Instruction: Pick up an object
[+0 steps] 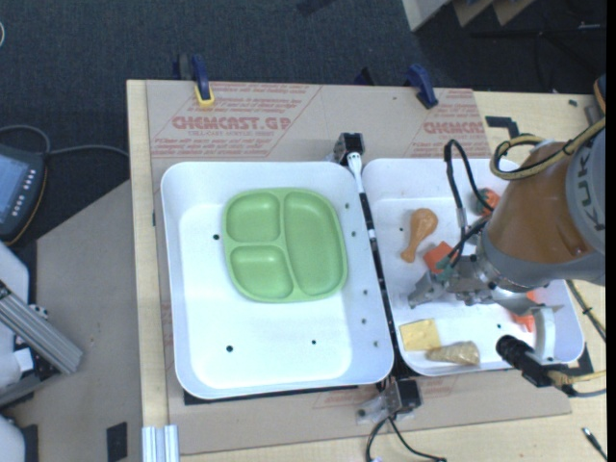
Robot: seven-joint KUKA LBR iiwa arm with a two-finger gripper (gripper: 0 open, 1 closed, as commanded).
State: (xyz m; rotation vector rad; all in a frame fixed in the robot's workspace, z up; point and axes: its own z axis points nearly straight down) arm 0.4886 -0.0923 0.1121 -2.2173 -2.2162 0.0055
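While the grey arm with its orange band [539,221] reaches into the right white bin [385,186], the tool [430,284] sits low beside a small orange-red piece [438,254]; whether it grips anything cannot be told. A tan toy drumstick [418,229] lies near, a yellow cheese-like square [419,335] and a beige pastry-like piece [454,354] near the front wall. A green sectioned plastic plate [285,244] rests in the left white bin [192,354].

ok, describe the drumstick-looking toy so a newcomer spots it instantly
Find the right-hand white bin, the one the arm reaches into. In its upper left part lies the tan toy drumstick, a rounded bulb tapering to a thin orange handle. The yellow wedge and beige piece near the front edge are flatter and paler.
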